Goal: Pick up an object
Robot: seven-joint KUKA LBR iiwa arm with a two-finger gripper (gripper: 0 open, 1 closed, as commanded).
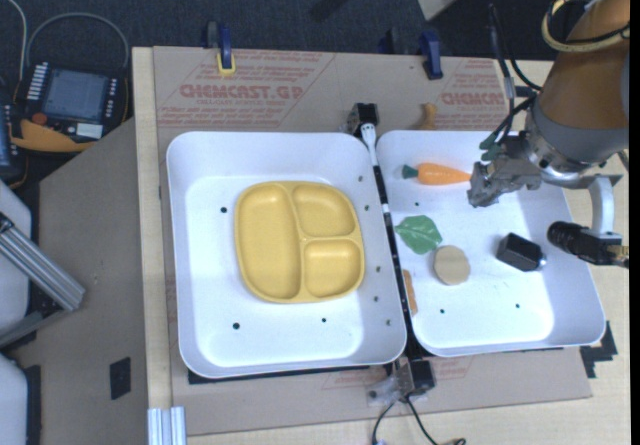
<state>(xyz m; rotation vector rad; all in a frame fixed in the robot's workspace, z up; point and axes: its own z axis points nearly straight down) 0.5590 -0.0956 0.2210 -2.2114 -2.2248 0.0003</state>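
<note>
Orange and tapered, the toy carrot lay in the upper part of the right bin, just left of the claw, which hung low beside its blunt end; whether the claw stood wide or narrow could not be told. The carrot looked light, stiff and smooth, likely to roll, so a hold across its thicker middle seemed best. Below it lay a green leaf, a tan disc and a black block, all apart.
</note>
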